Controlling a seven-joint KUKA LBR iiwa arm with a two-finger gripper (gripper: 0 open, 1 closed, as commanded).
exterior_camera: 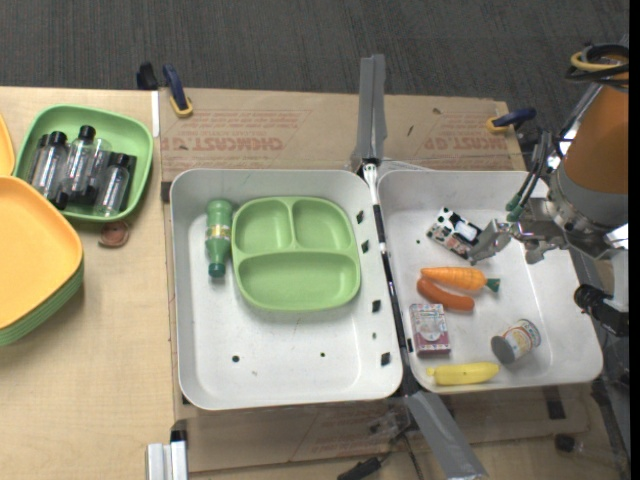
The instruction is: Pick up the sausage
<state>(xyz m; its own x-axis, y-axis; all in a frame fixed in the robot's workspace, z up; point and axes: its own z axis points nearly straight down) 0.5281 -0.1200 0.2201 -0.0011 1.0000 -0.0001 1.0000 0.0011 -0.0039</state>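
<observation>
Camera position: it is hanging above my bench and looking down at a slant, so the far edge of the bench is lying at the top of the view.
Facing: it is looking toward the dark carpet floor [300, 18] beyond the bench.
Distance: it is standing far enough to take in both bins whole, the left bin [200, 368] and the right bin [560, 348].
My side: my arm [600, 148] is coming in from the right edge of the view.
Left margin: the wooden table [90, 388] is showing there, partly cut off.
</observation>
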